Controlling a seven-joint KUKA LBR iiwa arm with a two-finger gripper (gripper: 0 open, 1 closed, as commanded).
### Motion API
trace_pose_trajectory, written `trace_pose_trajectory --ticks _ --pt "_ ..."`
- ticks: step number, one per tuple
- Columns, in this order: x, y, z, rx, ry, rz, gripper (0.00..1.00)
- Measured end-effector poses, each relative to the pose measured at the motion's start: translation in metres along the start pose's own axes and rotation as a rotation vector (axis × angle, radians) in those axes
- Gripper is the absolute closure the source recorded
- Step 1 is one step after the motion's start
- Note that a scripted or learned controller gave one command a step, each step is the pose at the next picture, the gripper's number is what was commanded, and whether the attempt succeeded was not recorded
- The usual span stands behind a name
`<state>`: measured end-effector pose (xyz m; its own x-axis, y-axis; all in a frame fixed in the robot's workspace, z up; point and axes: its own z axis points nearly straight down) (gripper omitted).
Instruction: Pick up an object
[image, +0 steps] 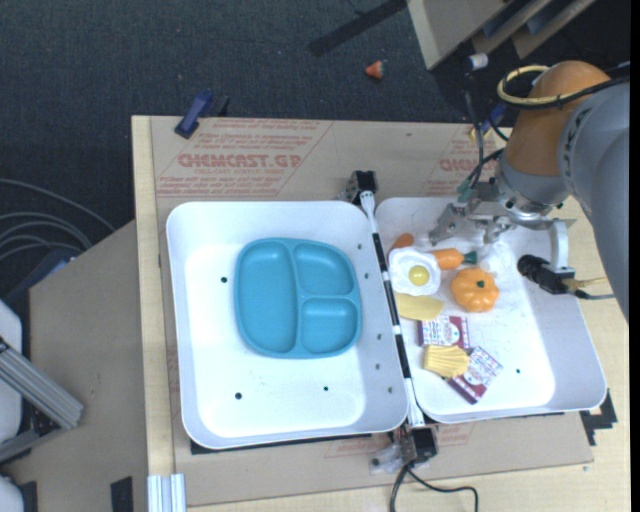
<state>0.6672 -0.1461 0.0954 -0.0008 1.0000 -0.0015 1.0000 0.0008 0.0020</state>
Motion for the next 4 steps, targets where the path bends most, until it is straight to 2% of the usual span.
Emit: trace_pose_trajectory --ticks 1,2,3,4 --pt "0.004 -0.001 0.011 0.004 0.002 0.001 0.00" --pt "0.004 0.000 0.000 0.002 0.001 0.000 1.00" --pt "0.004 0.000 0.000 0.003 0.001 0.000 0.00" --pt "0.019 -0.001 0.010 0.004 0.002 0.000 0.00"
